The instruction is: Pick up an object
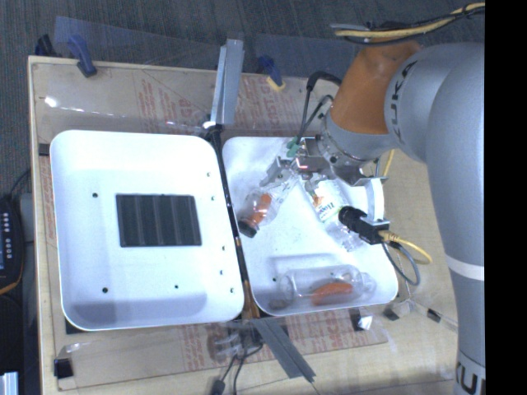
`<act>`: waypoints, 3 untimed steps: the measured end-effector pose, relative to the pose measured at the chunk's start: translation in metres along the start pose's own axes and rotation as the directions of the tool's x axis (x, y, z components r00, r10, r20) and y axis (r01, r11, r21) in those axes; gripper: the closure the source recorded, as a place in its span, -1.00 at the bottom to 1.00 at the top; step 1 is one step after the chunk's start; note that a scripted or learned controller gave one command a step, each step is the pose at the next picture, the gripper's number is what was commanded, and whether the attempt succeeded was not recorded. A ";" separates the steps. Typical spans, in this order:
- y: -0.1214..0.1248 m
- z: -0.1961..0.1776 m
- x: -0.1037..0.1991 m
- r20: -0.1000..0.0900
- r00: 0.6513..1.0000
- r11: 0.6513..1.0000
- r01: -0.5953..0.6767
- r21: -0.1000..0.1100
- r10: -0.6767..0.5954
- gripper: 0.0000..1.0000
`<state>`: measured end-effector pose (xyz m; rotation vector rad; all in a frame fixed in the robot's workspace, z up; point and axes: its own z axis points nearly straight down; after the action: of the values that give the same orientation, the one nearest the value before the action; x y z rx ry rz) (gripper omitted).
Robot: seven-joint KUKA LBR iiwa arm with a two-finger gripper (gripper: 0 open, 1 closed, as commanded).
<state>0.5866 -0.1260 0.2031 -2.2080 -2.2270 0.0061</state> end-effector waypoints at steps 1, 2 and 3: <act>0.008 0.113 -0.030 0.001 1.000 1.000 0.009 -0.001 -0.009 -1.00; -0.048 0.112 -0.023 0.000 1.000 1.000 0.026 -0.002 -0.026 -1.00; -0.048 0.102 -0.024 0.001 1.000 1.000 0.030 0.000 -0.030 1.00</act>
<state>0.5385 -0.1501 0.1017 -2.1752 -2.2601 0.0063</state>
